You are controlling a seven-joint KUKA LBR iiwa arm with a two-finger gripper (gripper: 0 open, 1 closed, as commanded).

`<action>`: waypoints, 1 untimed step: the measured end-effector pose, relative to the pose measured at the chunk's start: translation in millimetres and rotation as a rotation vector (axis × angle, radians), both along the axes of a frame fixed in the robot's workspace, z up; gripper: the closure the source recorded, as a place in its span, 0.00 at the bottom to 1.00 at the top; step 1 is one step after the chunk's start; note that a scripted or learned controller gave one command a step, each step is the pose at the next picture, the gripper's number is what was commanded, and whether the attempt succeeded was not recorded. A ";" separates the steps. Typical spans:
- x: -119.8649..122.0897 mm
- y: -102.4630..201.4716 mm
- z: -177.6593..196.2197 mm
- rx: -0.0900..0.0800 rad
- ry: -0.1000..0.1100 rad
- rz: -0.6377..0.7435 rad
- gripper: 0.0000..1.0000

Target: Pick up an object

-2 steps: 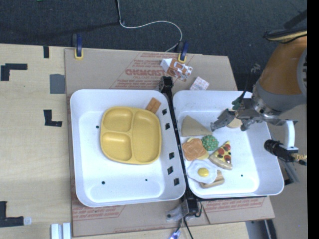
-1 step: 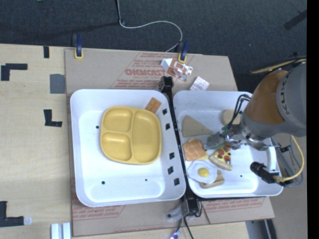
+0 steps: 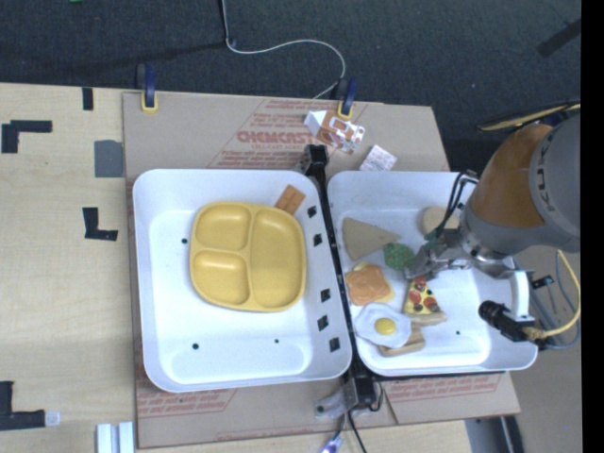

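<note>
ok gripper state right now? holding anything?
Gripper: down in the right bin, between the green toy and the pizza slice. Cannot tell whether it is open, closed, or holding anything.

Both bins look like smooth moulded plastic – the left white bin (image 3: 160,347) has a soft sheen along its rim, same for the right white bin (image 3: 472,352). The yellow divided plate (image 3: 249,257) looks like plastic too, slightly glossy with rounded edges. Under the bins, a brown cardboard sheet (image 3: 208,130) – matt, printed with red lettering toward 12 o'clock. The bench (image 3: 47,300) around it looks like pale wood or laminate, fairly flat finish. The toy food looks like plastic or rubber: the fried egg (image 3: 383,326) is shiny, the pizza slice (image 3: 422,300) duller. The arm's orange band (image 3: 510,173) has a satin gloss.
</note>
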State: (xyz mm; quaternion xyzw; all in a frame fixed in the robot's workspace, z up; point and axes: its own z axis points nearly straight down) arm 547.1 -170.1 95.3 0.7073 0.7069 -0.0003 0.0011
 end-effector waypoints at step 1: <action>-12.9 119.3 93.9 0.007 -0.005 0.014 1.00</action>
